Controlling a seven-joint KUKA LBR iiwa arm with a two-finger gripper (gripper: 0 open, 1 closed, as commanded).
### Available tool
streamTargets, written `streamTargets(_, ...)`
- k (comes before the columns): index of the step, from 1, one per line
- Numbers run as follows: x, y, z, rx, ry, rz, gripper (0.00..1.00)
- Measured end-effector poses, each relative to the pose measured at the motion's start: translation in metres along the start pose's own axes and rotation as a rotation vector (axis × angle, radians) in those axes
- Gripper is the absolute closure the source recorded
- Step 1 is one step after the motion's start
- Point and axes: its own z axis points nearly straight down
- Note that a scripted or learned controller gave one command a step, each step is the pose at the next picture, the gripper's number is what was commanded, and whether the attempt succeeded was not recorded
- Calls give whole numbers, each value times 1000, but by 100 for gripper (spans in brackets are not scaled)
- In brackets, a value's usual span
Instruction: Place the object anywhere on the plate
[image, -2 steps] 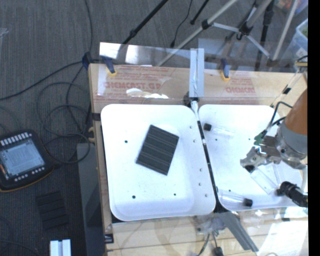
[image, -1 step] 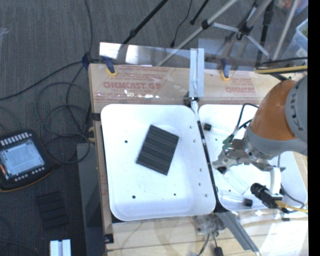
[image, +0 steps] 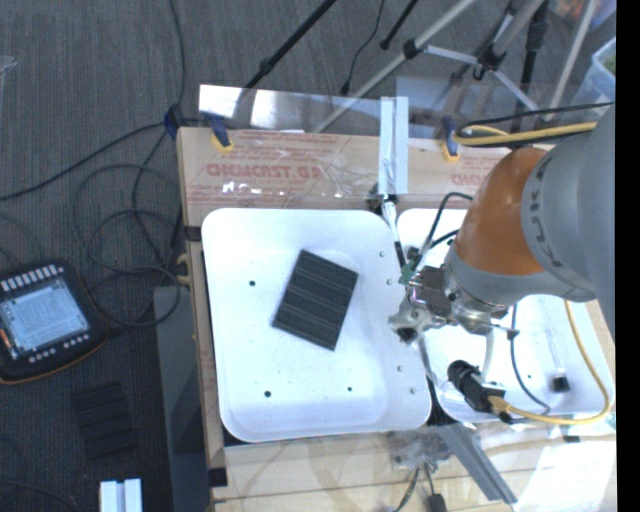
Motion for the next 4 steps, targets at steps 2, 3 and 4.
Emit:
streamTargets(2, 97, 69, -21, -2, -1, -575, 0)
streamTargets(3, 149, 137, -1, -2, -3, -374, 0)
streamTargets(4, 230, 118, -59, -4, -3, -187, 0)
